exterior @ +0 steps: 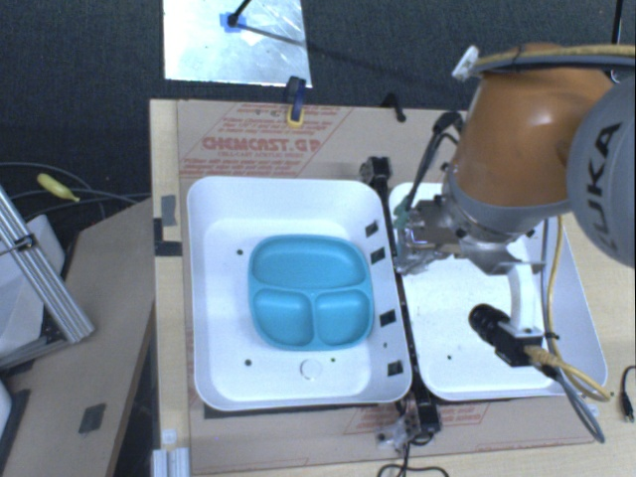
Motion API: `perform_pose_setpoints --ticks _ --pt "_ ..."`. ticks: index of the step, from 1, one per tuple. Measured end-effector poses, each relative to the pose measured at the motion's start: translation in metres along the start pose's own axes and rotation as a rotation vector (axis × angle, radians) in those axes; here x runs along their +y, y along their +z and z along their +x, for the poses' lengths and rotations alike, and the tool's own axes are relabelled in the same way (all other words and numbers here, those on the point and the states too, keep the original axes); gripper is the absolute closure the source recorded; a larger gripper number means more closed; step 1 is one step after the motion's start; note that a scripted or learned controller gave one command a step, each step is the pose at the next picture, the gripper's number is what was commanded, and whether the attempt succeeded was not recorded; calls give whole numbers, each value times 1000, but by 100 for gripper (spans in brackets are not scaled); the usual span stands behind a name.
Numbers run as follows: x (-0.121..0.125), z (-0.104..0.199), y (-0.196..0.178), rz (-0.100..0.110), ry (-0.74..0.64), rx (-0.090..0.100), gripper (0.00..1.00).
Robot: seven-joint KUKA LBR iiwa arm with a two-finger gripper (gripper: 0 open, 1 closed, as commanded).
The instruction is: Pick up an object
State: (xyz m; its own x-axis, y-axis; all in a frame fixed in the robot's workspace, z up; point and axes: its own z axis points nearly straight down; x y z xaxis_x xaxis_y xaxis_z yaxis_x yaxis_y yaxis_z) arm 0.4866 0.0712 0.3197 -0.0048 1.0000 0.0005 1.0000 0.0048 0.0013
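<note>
A light blue divided plate (309,291) lies flat in the middle of the left bin (224,227). My arm reaches in from the right, and its orange wrist band (532,117) hangs over the right bin (447,366). The gripper (410,238) sits low at the right bin's left edge, close to the divider between the bins and just right of the plate. The wrist hides most of it. I see nothing held in it.
A black cylindrical piece (499,332) with a yellow cable (566,371) hangs over the right bin's lower half. Black clips (387,318) line the divider. Cardboard (268,137) lies under the bins, and a shiny sheet (237,26) lies beyond it.
</note>
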Motion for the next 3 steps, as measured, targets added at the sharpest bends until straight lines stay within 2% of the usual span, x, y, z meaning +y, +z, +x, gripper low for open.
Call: perform_pose_setpoints --ticks 1,2,3 --pt "0 -51 -27 -3 7 -1 100" --pt "1 30 -85 -7 -8 4 100" --pt "1 5 -129 -6 5 1 100"
